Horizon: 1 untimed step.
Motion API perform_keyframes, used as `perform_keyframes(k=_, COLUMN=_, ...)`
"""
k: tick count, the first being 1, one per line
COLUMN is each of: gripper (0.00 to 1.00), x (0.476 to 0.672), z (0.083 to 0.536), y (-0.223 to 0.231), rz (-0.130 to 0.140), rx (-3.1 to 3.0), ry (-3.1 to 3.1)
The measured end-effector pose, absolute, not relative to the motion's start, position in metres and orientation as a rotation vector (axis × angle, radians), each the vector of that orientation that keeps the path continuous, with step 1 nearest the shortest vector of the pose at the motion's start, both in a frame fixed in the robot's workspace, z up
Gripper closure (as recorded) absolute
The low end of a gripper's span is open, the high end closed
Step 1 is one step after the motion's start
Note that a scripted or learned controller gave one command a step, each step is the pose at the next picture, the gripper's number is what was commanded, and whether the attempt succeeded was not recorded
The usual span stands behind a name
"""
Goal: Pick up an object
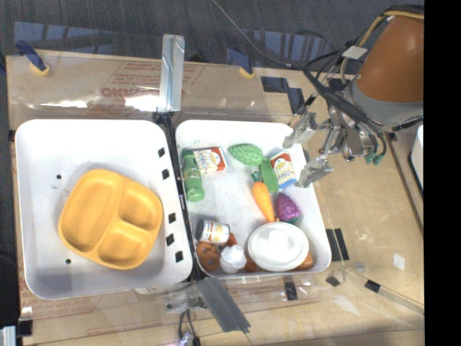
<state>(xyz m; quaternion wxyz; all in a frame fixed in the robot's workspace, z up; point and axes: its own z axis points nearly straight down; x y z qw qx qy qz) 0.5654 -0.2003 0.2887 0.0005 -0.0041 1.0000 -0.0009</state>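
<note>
The hand (304,150) hangs with its fingers spread and nothing between them over the right rim of the right bin (216,127), just beside a small carton (284,170) and a carrot (263,201). This looks like the approach step. Next, it needs to drop over one item and close.

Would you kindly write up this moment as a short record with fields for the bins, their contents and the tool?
left bin: yellow divided plate
right bin: toy carrot, green bottle, purple grapes, white bowl, small can, green leafy piece, two small cartons
tool: over the right bin's right rim, fingers spread, nothing between them
task state: no object picked yet
</note>
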Motion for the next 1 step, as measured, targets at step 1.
perform_keyframes(k=1, gripper=0.0, x=0.5801, z=0.1014, y=-0.2056, rz=0.007, rx=-0.252, ry=3.14)
